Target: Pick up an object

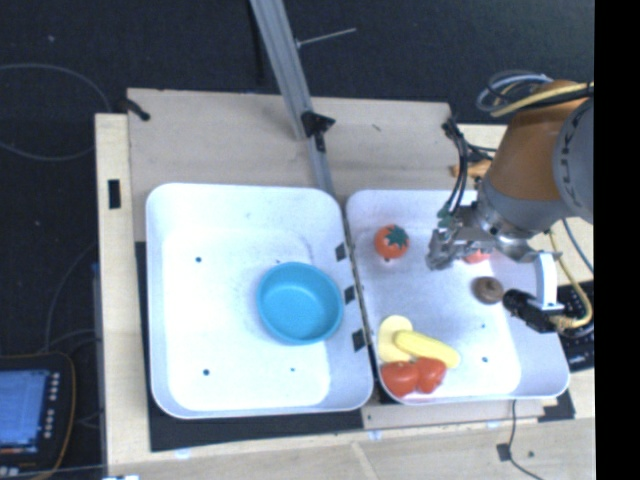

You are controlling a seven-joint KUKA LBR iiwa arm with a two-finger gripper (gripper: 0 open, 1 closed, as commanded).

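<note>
My fingers (447, 251) low in right bin (440, 383), mid-right of frame, beside tomato (391, 242); grip state unclear; approach step; next: centre over target, close.

A pale wooden tabletop (230, 138) stands on dark carpeted floor (120, 28). A grey metal pole (285, 58) slants across; a blue-lit screen (25, 408) sits bottom left.
</note>
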